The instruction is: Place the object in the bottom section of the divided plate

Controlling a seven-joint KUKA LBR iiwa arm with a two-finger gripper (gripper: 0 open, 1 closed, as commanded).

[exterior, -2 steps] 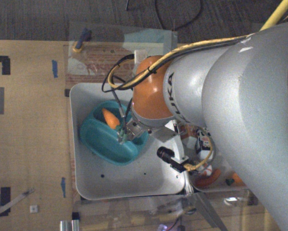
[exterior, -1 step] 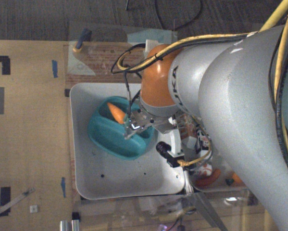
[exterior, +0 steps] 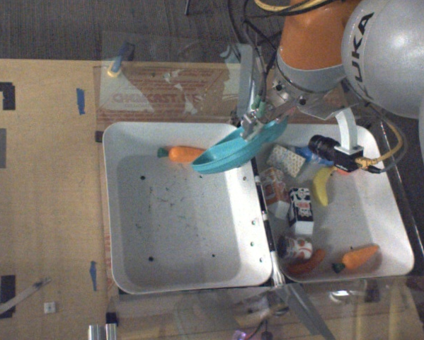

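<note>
A teal plate (exterior: 229, 154) hangs tilted over the wall between the two bins, its low edge over the left bin's back right corner. My gripper (exterior: 254, 124) is shut on the plate's upper right rim, with the grey and orange arm above it. An orange carrot (exterior: 186, 154) with a green tip lies at the back of the left bin (exterior: 112, 211), just left of the plate's low edge. The plate's inside and any dividers face away and are hidden.
The right bin (exterior: 399, 225) holds a banana (exterior: 323, 186), a small milk carton (exterior: 301, 211), a second carrot (exterior: 359, 257), a reddish sausage shape (exterior: 307, 262) and a white dotted block (exterior: 286, 160). A black cylinder (exterior: 328, 149) on the arm hangs over that bin.
</note>
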